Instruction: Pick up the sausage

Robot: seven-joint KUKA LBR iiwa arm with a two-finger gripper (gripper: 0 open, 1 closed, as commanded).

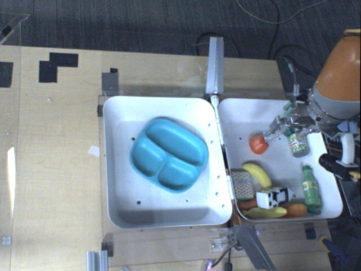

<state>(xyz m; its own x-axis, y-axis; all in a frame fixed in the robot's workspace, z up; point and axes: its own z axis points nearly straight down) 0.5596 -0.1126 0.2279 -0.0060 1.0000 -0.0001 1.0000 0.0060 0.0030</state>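
Observation:
The sausage (pixel 245 204) is a short reddish-brown piece lying at the front left of the right bin (pixel 237 123), partly tucked under a checkered sponge (pixel 242 184) and a yellow banana (pixel 266 212). My gripper (pixel 281 126) hangs over the back half of the same bin, just right of a red tomato (pixel 259 144) and beside a small jar (pixel 298 143). It is well behind the sausage and apart from it. The arm's orange band (pixel 340 66) rises at the right edge.
The right bin also holds a second banana (pixel 258 174), a black-and-white cow toy (pixel 274 197), an orange fruit (pixel 297 209) and a green bottle (pixel 309 188). A blue divided plate (pixel 168 153) sits in the left bin (pixel 115 151). A metal bar (pixel 214 66) runs between the bins.

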